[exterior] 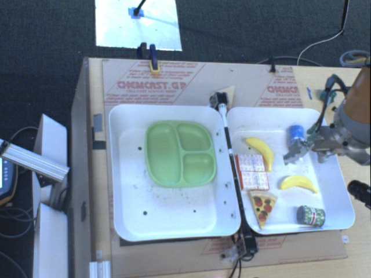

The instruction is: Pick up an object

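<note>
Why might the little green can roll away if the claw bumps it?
The green can looks to be lying on its side in the right bin, so its round body would probably roll when nudged. Its smooth wall may be slippery for the claw. It sits near the bin's corner, which could stop it.

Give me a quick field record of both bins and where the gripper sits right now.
left bin: holds a green divided plate
right bin: two bananas, upper banana and lower banana; blue bottle; cracker box; pizza slice; green can, on its side
gripper: over the right bin, between the blue bottle and lower banana; nothing seen between its fingers
arm: reaches in from the right
</note>
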Robot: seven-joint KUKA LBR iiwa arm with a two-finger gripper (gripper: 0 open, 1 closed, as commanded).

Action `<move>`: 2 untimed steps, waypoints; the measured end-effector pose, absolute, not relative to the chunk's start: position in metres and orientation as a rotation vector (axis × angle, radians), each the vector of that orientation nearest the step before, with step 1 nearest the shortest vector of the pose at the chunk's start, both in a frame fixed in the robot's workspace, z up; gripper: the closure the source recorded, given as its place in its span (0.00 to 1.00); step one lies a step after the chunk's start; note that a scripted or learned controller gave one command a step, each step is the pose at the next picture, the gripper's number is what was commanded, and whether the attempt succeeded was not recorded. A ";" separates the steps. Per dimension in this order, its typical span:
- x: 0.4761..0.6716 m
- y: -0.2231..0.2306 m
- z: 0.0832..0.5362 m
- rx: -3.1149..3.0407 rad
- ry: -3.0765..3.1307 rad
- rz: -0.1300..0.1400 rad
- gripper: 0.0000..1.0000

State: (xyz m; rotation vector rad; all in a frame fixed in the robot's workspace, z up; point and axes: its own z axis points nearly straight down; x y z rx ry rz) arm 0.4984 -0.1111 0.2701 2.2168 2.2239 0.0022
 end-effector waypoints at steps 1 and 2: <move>0.562 -0.064 0.199 2.218 2.225 0.001 0.00; 0.611 -0.089 0.084 2.219 2.222 0.001 0.00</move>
